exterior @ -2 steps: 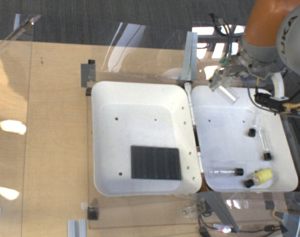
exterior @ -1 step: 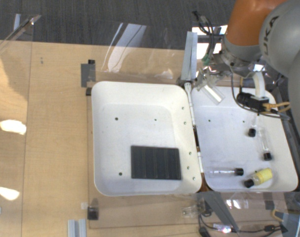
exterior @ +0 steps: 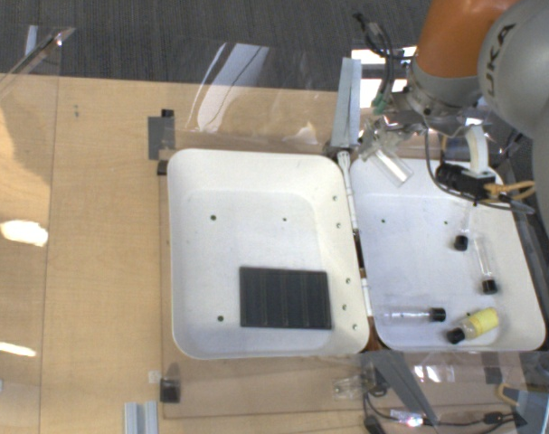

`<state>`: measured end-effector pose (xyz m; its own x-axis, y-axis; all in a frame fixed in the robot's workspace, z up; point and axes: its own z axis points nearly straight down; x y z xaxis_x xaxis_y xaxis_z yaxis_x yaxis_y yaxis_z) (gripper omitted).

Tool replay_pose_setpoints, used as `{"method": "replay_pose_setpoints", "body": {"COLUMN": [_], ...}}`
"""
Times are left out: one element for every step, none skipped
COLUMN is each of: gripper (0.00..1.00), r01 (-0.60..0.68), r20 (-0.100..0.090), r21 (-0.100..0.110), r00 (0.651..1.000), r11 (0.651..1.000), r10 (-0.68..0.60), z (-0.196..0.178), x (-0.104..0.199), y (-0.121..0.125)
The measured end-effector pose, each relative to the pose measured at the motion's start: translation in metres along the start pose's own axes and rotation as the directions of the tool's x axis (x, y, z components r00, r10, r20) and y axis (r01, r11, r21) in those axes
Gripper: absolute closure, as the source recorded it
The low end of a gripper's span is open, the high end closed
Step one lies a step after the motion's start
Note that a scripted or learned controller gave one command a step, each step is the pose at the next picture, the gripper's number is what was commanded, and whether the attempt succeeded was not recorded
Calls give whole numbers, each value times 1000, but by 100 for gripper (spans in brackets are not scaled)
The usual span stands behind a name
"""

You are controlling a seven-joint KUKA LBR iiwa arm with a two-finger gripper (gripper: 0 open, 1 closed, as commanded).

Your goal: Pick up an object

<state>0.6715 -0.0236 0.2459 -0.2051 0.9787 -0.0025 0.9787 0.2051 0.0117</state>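
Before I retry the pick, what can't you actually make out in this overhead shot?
- Gripper: in the camera view it sits at the far corner of the right bin, under the wrist; whether it holds anything cannot be told.
- Clear tubes in the right bin: see-through against white, outlines faint.
- Yellow object: too small to identify.
- Black ridged pad in the left bin: material unclear.

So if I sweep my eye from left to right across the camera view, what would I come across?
Bare wooden bench → left white bin holding a dark ribbed rectangular pad → right white bin → clear tube with a black cap → small yellow bottle with a black cap.
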Motion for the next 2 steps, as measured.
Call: {"method": "replay_pose_setpoints", "body": {"gripper": [100, 100], "r01": [-144, -139], "r20": [-1, 0], "r21": [8, 2], "r00": [990, 990], "r11": [990, 990], "r10": [144, 139], "z": [24, 12], "x": [-6, -5], "y": [-4, -2]}}
